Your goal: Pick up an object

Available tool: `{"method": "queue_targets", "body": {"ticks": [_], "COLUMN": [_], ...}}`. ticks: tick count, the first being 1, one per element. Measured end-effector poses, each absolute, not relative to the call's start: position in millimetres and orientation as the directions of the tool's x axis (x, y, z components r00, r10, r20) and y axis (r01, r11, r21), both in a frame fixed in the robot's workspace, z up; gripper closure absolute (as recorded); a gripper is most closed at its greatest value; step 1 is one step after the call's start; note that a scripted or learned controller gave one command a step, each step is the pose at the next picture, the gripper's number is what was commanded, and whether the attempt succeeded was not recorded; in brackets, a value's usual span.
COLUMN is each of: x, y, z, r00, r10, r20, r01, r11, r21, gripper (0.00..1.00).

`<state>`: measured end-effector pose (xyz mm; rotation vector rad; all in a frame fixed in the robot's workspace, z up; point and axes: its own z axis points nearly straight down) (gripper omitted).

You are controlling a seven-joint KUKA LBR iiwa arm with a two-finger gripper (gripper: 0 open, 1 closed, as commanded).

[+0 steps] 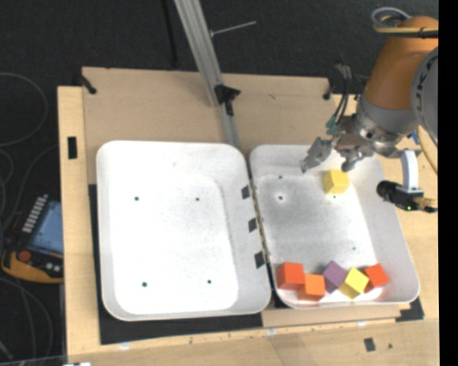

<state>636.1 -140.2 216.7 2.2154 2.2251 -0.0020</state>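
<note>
My gripper (332,159) hangs over the far end of the right bin (305,219) with its two fingers spread apart, open and with nothing between them. A yellow cube (337,181) lies just in front of the fingertips, apart from them. Along the right bin's near edge sit several more blocks: an orange-red one (291,274), an orange one (314,285), a purple one (334,274), a yellow one (356,282) and a red-orange one (376,274).
The left bin (175,227) stands beside the right one, joined by small clips along the shared rim. A slanted metal rail (202,48) rises from the back of the bench. A black fitting (397,193) sticks out by the right bin's right rim.
</note>
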Motion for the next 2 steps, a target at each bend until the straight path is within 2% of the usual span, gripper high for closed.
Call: {"method": "queue_targets", "body": {"ticks": [1, 2], "x": [667.1, 659.7], "y": [-160, -207], "z": [215, 128], "r00": [-0.005, 0.002], "r10": [1.0, 1.0], "r20": [-0.002, -0.005], "r01": [1.0, 1.0], "r11": [0.005, -0.002], "r21": [0.003, 0.004], "gripper": [0.0, 0.0]}}
